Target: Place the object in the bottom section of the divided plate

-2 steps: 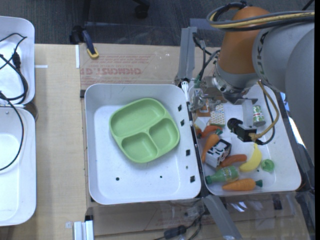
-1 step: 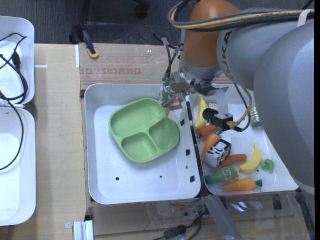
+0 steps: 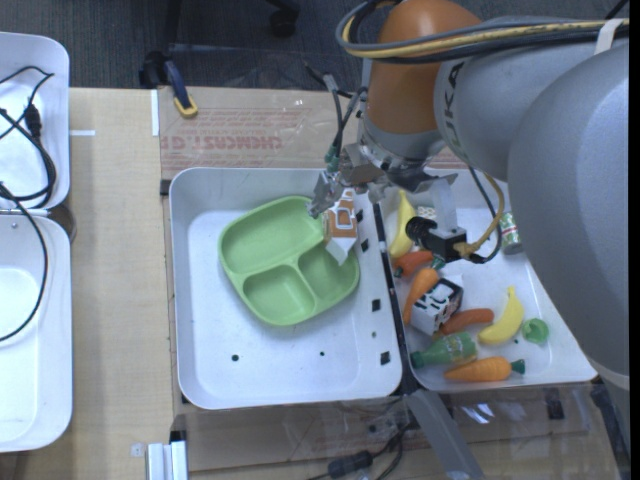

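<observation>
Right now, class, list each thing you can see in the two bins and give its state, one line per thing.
Green plate: flat in the left bin, sections bare.
Gripper: over the plate's right rim, shut on a small carton.
Small carton: held at the plate's right edge, not set down.
Green bottle: lying on its side.
Carrot: lying flat.
Banana: lying flat.

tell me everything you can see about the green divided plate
The green divided plate looks like matte light-green plastic, roughly rounded with soft corners and a raised rim. Low ridges split it into three sections: one long one toward the upper left and two smaller ones toward the lower right. It lies flat, turned at an angle, on the floor of the left white bin. At its upper right rim a small orange and white object sits under the gripper, overlapping the plate's edge.
</observation>
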{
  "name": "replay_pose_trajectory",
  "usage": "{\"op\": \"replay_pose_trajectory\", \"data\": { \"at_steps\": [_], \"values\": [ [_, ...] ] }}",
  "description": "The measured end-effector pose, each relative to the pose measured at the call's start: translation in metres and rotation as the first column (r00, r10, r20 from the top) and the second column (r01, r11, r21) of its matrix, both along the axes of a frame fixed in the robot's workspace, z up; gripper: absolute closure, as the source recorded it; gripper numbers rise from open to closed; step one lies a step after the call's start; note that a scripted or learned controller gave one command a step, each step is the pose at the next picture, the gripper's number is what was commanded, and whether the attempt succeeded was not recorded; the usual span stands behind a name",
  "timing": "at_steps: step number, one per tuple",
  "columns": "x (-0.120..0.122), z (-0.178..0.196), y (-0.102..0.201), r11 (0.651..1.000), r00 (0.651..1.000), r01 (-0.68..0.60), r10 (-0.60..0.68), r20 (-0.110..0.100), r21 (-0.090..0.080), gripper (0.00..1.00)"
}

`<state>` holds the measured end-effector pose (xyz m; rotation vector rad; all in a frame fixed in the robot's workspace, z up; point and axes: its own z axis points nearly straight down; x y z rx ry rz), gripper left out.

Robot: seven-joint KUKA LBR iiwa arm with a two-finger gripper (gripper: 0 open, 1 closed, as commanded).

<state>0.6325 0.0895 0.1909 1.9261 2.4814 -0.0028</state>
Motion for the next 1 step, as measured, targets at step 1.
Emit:
{"op": "replay_pose_trajectory", "data": {
  "at_steps": [1],
  "values": [
    [-0.0316,-0.0574,0.0142,0.984,0.984,-0.180,0.180,-0.002,0.001,0.00]
  ]
}}
